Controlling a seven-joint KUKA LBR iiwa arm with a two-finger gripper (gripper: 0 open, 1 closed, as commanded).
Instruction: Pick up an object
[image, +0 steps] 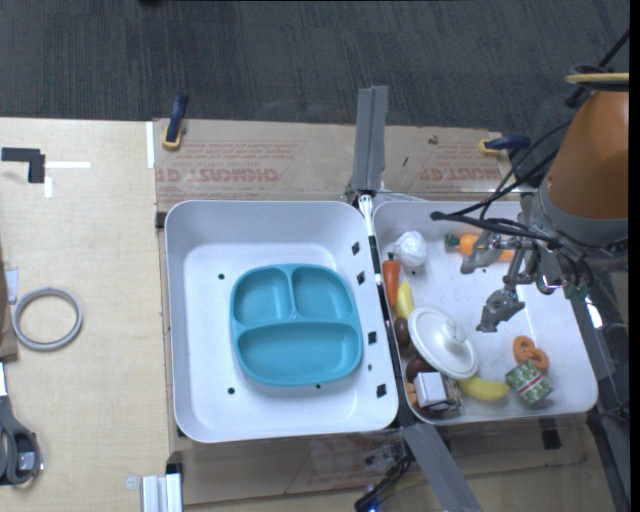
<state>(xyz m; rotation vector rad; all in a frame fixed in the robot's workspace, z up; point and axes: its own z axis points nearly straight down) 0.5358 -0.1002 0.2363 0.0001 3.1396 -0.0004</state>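
Note:
My gripper (489, 284) hangs over the middle of the right bin (575, 345), open, with nothing between its fingers (497, 310). Around it in that bin lie a white round lid (443, 343), a yellow banana (487, 389), a green can (528, 385), an orange ring-shaped piece (529, 351) and a white ball-like object (410, 248). A carrot (391, 272) and a second yellow piece (405, 299) sit by the bin's left wall. A small orange item (466, 241) lies just behind the gripper.
The left bin (190, 330) holds a blue divided plate (297, 324). A small box (432, 390) and a brown object (401, 329) crowd the right bin's near-left corner. A grey tape ring (45, 318) lies on the bench at the left.

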